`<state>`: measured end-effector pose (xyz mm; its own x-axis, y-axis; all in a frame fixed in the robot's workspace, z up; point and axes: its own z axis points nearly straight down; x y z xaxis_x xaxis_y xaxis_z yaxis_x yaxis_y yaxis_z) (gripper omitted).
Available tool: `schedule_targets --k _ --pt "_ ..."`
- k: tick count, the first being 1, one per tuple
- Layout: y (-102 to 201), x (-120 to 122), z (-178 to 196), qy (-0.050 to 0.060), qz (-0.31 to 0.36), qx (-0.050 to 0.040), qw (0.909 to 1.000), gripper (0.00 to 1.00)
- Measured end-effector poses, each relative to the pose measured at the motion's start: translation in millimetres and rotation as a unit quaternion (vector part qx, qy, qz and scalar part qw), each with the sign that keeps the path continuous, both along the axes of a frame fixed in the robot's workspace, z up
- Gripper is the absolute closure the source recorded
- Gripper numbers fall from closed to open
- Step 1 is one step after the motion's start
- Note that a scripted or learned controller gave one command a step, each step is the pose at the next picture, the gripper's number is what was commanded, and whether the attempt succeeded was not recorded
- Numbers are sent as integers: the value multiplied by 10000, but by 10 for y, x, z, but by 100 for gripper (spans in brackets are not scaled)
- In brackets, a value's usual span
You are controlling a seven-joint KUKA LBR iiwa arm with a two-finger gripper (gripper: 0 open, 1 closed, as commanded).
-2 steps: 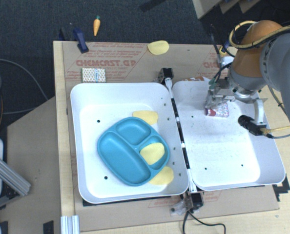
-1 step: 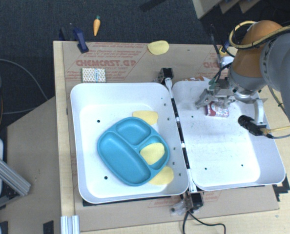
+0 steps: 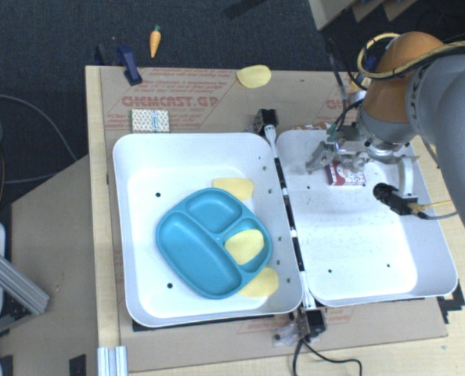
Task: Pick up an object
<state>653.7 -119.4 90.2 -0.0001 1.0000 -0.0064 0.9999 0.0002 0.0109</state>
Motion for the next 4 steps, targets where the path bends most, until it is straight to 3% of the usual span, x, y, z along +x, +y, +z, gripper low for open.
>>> schedule_targets --k 1,2,3,4 --pt "-3 21 124 -41 1 -6 10000 100" --pt "-2 18 120 -36 0 -5 10000 0" --pt "29 31 1 -3 1 -1 10000 0" --pt "30 50 123 -38 3 -4 10000 100"
